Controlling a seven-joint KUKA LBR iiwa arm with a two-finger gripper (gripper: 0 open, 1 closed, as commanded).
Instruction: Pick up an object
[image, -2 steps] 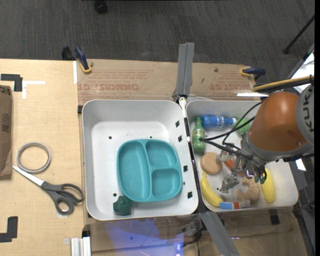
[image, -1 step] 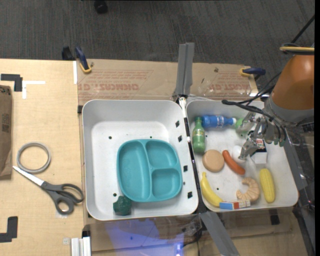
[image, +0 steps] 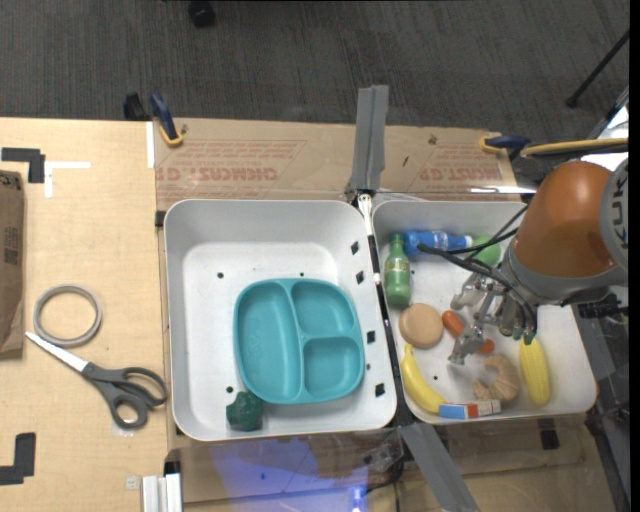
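Observation:
My gripper (image: 476, 322) hangs low over the middle of the right bin (image: 570, 405), under the grey arm with its orange band (image: 563, 222). It is right above a small red-orange piece (image: 455, 322). Around it lie a tan round bun (image: 421, 326), a banana (image: 418, 385), a tan bread-like piece (image: 498, 378), a yellow corn cob (image: 534, 368) and a small tube (image: 470, 409) with red and blue ends. A green bottle (image: 397, 272) and a blue bottle (image: 440, 241) lie at the bin's back left. I see nothing lifted.
The left bin (image: 190, 300) holds a teal divided plate (image: 298, 340) and a dark green lump (image: 245, 411). On the bench to the left lie scissors (image: 110, 381), a tape roll (image: 67, 313) and a brown bag (image: 10, 260).

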